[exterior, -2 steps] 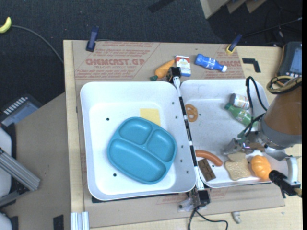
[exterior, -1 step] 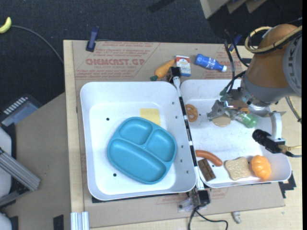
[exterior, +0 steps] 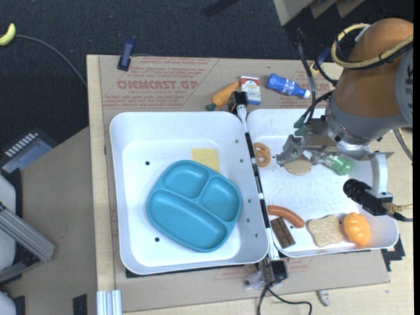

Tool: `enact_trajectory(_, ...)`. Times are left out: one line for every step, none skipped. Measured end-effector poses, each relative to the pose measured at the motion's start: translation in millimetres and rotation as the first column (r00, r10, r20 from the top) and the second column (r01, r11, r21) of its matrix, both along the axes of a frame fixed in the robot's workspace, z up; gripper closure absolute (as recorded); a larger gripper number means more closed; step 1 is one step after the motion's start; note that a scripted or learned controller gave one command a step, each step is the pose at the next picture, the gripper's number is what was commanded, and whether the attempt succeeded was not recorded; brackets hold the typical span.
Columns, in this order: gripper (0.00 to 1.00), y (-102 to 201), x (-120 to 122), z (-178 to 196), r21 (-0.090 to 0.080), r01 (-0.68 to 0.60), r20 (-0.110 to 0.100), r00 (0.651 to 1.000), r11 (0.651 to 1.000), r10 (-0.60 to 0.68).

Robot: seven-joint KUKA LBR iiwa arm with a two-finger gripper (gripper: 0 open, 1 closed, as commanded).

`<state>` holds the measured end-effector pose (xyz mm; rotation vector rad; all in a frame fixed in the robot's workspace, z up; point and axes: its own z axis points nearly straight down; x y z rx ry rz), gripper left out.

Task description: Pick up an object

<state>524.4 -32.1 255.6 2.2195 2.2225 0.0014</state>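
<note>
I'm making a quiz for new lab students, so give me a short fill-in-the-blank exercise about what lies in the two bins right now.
1. The blue divided plate lies in the ____ bin of this view.
2. The yellow square touches the plate's ____ edge in this view.
3. The slice of bread lies between the chocolate bar and the ____ pumpkin.
4. The pretzel lies in the same bin as the ____, a long reddish food.

Missing words: left; upper; orange; sausage
</note>
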Motion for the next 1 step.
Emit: enact_trajectory(1.00, 42.6, 25.9, -3.0, 0.000, 0.000, 0.001, 1.000, 1.000, 0.000)
